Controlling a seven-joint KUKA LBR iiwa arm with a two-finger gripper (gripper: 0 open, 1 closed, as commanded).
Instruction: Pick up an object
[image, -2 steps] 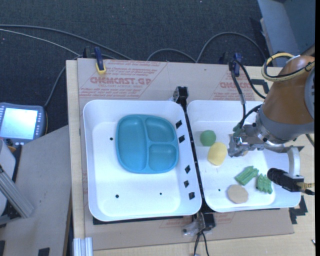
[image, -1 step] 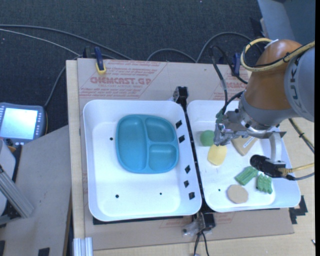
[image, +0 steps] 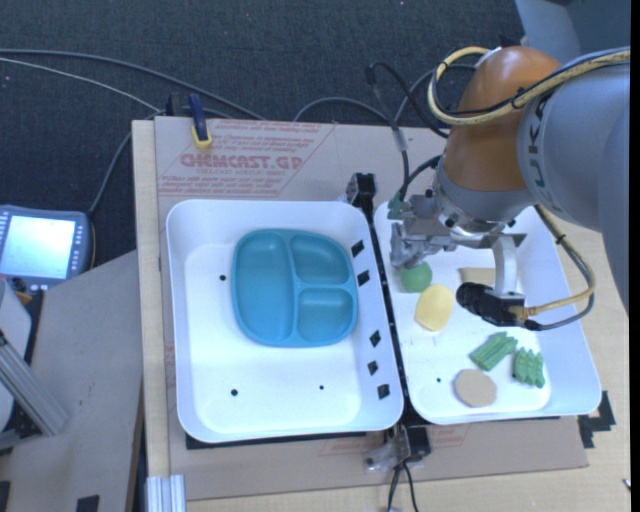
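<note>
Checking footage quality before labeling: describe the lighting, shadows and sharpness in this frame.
Camera view: even, diffuse light; soft shadow beside the blue tray in the left bin; mild sheen on the orange band; food pieces in the right bin slightly soft; no strong glare.

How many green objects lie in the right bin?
3: a round one under the gripper, and two leafy ones near the front. The arm may hide more.

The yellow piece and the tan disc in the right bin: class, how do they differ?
The yellow piece is pale yellow and egg-shaped; the tan disc is beige and flat. The yellow piece lies next to a green ball, the tan disc nearer the front rim. Both rest loose in the right bin.
</note>
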